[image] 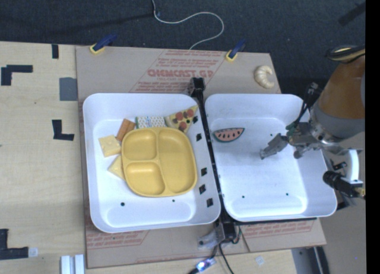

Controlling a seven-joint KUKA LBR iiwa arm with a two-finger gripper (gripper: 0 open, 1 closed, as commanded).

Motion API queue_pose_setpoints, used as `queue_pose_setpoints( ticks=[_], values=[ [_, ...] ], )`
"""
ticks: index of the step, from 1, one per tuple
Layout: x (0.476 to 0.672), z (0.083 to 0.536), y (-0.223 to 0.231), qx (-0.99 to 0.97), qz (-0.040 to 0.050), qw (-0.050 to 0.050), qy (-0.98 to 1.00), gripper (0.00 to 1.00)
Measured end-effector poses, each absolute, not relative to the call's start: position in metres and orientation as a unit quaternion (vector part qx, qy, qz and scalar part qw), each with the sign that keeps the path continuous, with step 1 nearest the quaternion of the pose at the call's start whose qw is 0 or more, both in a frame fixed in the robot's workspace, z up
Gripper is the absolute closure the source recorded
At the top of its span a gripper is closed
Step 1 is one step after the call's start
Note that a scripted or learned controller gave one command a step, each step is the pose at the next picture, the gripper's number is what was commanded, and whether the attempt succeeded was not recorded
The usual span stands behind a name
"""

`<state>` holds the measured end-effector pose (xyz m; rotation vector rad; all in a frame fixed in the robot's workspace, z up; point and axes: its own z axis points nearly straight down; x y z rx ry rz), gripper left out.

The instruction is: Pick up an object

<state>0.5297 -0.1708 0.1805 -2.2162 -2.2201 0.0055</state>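
one watermelon slice (228, 134) in right bin (267, 201), tool (284, 147) seemingly spread, holding nothing.

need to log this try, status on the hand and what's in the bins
Hand low over right bin, holding nothing. Watermelon slice lies apart, to the hand's left. Yellow divided plate and small pieces in left bin. Path between clear.

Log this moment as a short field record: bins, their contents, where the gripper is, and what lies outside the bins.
left bin: yellow divided plate, with several small flat food-like pieces tucked along its upper and left edges
right bin: one watermelon slice, near the upper left corner
gripper: over the right bin's right half, apart from the watermelon slice, nothing seen between its fingers
outside bins: small beige object on the bench above the right bin
task status: no object picked up yet
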Motion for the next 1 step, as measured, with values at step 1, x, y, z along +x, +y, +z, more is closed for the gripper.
queue_pose_setpoints(
  ticks=[1],
  values=[
    [0.5267,0.1356,-0.1650,-0.706,0.0019,0.003,-0.708,0.00]
  ],
)
